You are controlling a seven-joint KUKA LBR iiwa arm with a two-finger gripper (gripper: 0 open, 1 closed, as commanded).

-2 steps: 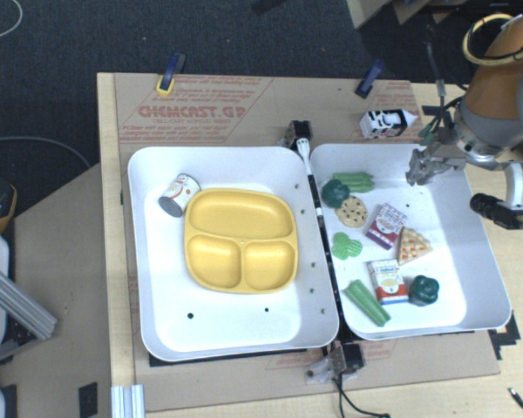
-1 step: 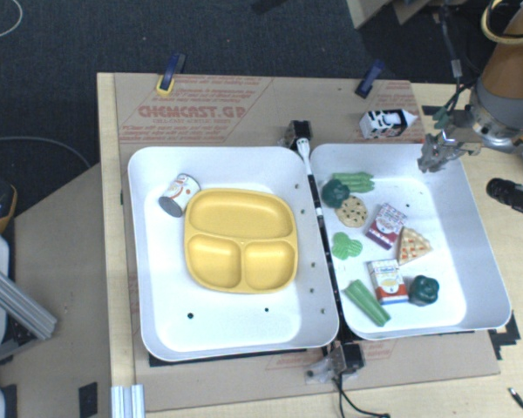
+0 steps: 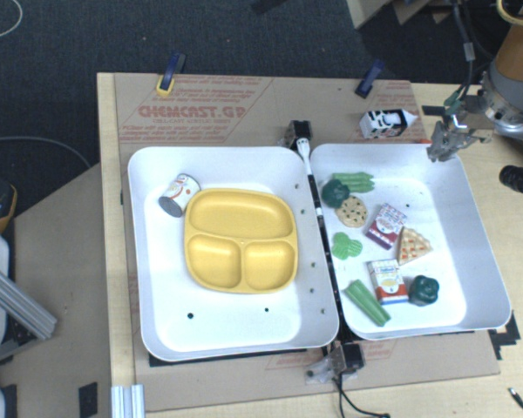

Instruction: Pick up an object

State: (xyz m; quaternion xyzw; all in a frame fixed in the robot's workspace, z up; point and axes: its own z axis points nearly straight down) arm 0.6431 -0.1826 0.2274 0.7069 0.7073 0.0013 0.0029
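The toy foods are gathered in the right bin [image 3: 471, 198]: a cookie [image 3: 352, 210], a pizza slice [image 3: 412, 246], a small red packet [image 3: 386, 225], a juice carton [image 3: 387, 283], a dark green broccoli [image 3: 424, 290], a green stalk [image 3: 366, 303] and a green leafy piece [image 3: 348, 182]. Nothing is gripped. The tool [image 3: 443, 146] is seen just above the far right corner of that bin; whether it is released or clenched cannot be told. In the left bin [image 3: 148, 233] a yellow divided plate [image 3: 241, 239] is laid, with a small can [image 3: 178, 194] tipped just beside its far left corner. A black-and-white toy [image 3: 387, 123] rests on the desk [image 3: 244, 111] behind the bins.
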